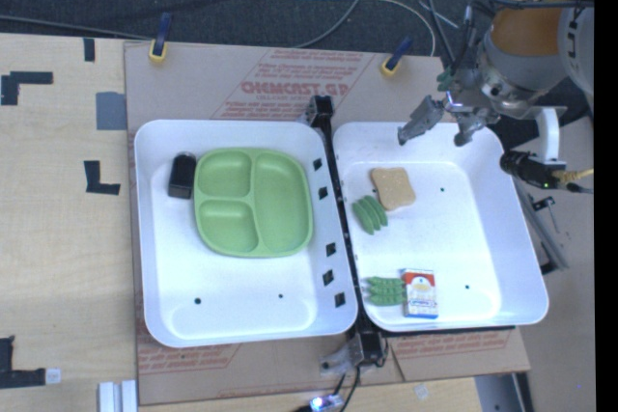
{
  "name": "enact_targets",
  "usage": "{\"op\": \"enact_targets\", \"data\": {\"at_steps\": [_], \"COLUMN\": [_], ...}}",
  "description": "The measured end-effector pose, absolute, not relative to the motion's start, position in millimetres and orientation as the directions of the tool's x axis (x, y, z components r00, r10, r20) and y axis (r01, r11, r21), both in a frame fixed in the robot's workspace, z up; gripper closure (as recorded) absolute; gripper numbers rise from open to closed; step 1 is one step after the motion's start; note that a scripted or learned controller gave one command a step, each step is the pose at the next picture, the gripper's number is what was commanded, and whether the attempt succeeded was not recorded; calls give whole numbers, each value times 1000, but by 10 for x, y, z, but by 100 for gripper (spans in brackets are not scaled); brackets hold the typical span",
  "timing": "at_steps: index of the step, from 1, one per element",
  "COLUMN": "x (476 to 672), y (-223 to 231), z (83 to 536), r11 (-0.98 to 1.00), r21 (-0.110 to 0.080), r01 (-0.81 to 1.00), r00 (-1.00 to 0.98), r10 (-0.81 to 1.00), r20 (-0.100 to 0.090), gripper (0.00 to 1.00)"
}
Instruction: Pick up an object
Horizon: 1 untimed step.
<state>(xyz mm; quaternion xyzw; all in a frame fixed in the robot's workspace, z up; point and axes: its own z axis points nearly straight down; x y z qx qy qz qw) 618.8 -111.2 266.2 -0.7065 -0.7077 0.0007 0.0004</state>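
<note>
Hovering at upper right, gripper [443, 123] wide open, empty, over the right bin [483, 236] rim. We pick the toast [393, 188], just below-left: centre above it, descend straight, avoid the pea pod [370, 212].

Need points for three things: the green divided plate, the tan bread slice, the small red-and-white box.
green divided plate [254, 204], camera view, on the middle ridge where its compartments meet
tan bread slice [392, 188], camera view, centre of its top face
small red-and-white box [419, 293], camera view, centre of its printed face
</note>
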Motion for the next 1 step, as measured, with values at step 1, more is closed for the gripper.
{"op": "enact_targets", "data": {"at_steps": [1], "x": [6125], "y": [-1128], "z": [2208], "r11": [1], "r21": [-5], "r01": [1000], "r00": [-1], "r10": [1000], "r20": [-1], "gripper": [0]}}
